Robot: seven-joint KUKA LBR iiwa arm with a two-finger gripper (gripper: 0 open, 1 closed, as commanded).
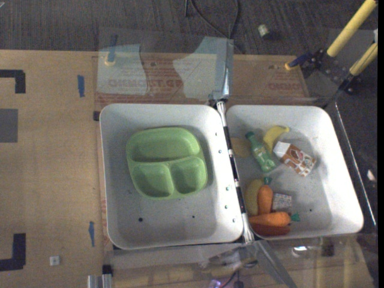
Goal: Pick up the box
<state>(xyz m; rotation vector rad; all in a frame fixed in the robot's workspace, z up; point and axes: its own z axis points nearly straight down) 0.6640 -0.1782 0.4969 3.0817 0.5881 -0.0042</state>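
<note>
Overhead, the juice box point(296, 159) lies tilted in the right bin point(342, 161), near a green bottle point(260, 152) and banana point(274, 135). Reaching has not begun; next comes descending over it.

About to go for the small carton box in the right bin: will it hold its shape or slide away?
The carton box looks flat-sided, so it probably grips squarely and won't roll. It is likely light and may skid on the smooth right bin floor if nudged. The banana beside it could get bumped.
</note>
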